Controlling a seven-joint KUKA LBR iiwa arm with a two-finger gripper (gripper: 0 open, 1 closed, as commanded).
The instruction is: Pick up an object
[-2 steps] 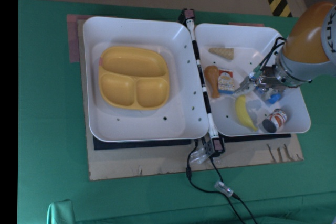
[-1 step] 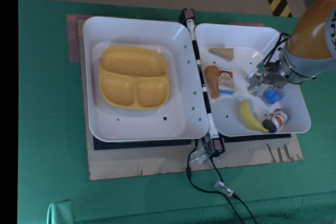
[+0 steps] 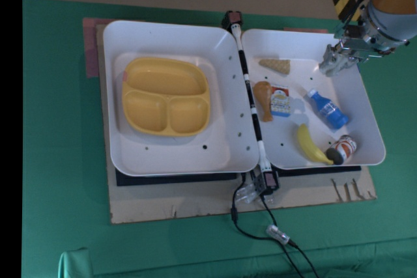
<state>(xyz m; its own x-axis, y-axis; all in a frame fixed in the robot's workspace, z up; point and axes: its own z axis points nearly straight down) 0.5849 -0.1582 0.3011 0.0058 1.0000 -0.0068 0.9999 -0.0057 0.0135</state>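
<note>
Blue bottle mid-bin, claw above near right bin's far edge

One fixed camera looks down at a slant from above the bench, far enough back to take in both white bins, left bin and right bin, with floor beyond.

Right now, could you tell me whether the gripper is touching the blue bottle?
Apart. The camera view shows the gripper near the right bin's far corner, with bare white floor between it and the blue bottle.
</note>
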